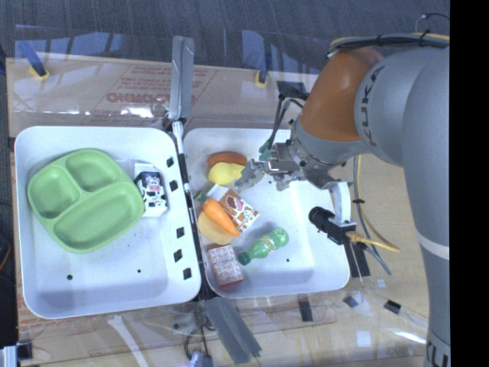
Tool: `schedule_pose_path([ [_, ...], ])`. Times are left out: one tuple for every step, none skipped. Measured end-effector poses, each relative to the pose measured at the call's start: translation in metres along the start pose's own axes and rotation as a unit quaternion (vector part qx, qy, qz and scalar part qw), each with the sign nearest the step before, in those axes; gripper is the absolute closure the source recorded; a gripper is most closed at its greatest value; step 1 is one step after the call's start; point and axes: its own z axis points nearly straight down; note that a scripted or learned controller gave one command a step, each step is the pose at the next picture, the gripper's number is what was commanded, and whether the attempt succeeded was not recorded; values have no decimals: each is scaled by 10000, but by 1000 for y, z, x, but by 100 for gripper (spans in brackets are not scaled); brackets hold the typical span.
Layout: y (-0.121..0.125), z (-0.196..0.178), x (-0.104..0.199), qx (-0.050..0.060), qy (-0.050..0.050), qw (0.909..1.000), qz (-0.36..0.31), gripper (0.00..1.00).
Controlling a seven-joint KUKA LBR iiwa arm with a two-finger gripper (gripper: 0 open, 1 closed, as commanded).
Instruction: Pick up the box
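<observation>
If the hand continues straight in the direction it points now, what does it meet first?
Probably the yellow fruit: the hand points leftward at it in the right bin. Height is unclear, so it may pass above.

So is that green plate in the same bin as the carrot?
No, the green plate lies in the left bin, while the carrot lies in the right bin.

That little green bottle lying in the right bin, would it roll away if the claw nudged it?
Probably. The green bottle lies on its side on the smooth bin floor, so its round body could roll. It looks like light plastic, likely easy to shove. The pink box close by its neck end might stop it on that side.
</observation>
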Motion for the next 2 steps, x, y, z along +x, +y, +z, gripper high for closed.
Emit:
schedule_pose_path([
  [-12,-69,5,-18,-5,9992,-399,0],
  [-20,63,-70,5,-3,10000,92,0],
])
